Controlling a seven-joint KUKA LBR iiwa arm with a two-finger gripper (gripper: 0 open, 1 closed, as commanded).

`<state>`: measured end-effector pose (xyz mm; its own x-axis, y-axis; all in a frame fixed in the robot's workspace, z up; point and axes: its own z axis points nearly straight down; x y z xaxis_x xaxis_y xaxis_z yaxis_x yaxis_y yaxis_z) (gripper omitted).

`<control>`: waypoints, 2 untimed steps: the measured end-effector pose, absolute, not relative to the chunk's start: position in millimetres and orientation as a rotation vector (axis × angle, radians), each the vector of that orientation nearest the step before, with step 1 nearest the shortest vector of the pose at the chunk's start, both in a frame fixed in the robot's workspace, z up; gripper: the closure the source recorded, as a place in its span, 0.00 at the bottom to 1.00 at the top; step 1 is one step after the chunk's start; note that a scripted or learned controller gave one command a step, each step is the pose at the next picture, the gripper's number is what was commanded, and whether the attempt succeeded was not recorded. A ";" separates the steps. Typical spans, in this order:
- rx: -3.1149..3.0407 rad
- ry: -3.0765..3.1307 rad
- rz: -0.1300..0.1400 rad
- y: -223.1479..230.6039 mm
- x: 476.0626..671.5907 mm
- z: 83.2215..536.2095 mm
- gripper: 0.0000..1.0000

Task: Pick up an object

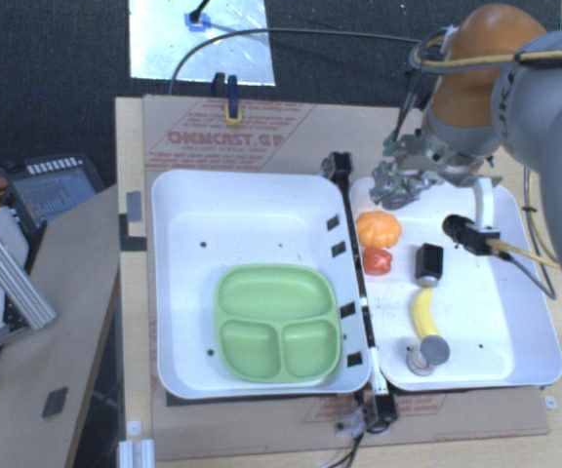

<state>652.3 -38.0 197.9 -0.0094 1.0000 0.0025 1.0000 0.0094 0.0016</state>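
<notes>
Robotics lab: cardboard-topped bench (261, 125), two white bins (179, 261), teach pendant (52, 191), loose cables.

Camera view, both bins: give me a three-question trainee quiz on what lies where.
1. True or false: the green tray lies in the left bin.
2. Which thing lies nearest the gripper? A) banana B) orange fruit C) green tray
3. Fill in: the small red thing lies just below the ____ fruit, close to the divider between the bins.

Key: 1 true. 2 B. 3 orange. All the small things, the black block included, lie in the right bin.
</notes>
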 end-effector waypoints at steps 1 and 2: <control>-2.209 -2.232 -0.005 24.8 645.8 204.3 1.00; -2.209 -2.233 -0.007 84.8 642.2 219.6 1.00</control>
